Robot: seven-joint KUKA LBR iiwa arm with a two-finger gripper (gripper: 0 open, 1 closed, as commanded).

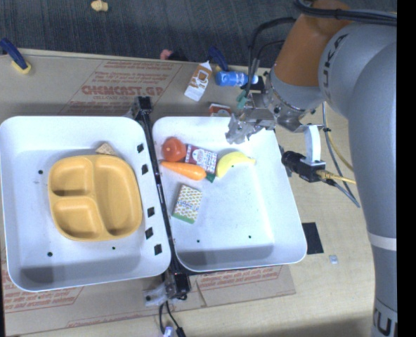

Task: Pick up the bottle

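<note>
Blue bottle [230, 78] lies on the surface outside the right bin [278, 216], at twelve o'clock from your tool [242, 130], whose grip state I cannot tell.

**Camera setup: 1 fixed overhead view**

1 camera, mounted above the bench [81, 83], looking down at a slant. Mid-range: both white bins fit whole, left bin [11, 209] and right bin [282, 223] side by side. Dark floor shows past the bench's far edge. Arm [355, 69] enters from frame right.
</note>
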